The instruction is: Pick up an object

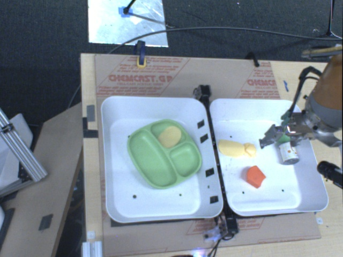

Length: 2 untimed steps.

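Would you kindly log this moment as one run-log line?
gripper: over right bin, beside small bottle | orange block, yellow toy: lying loose | green tray: left bin

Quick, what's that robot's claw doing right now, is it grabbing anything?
Gripper: over the right bin, beside a small bottle; whether it is open or closed cannot be told, and nothing can be seen in its grasp.

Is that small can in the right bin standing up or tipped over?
Tipped: the small can lies on its side on the right bin's floor, just below the pincer.
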Motion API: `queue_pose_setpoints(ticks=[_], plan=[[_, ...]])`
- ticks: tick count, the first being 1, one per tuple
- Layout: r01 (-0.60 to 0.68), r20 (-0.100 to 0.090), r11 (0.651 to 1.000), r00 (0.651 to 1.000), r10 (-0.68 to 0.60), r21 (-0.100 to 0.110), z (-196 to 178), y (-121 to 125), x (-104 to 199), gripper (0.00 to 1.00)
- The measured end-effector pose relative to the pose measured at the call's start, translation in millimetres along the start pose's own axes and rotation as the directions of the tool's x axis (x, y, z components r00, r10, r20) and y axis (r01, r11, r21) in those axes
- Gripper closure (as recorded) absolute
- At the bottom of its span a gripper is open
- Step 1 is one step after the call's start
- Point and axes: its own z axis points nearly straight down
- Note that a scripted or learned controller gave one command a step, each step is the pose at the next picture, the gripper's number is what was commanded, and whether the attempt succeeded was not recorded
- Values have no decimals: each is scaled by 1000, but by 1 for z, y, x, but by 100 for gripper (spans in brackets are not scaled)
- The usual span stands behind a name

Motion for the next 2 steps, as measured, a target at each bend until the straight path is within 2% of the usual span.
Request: queue_pose_setpoints(ticks=[1, 2], plan=[[2, 2, 1000, 1000, -2, -10, -5, 2, 0, 0], [0, 1, 1000, 1000, 0, -6, 41, 11, -1, 0]])
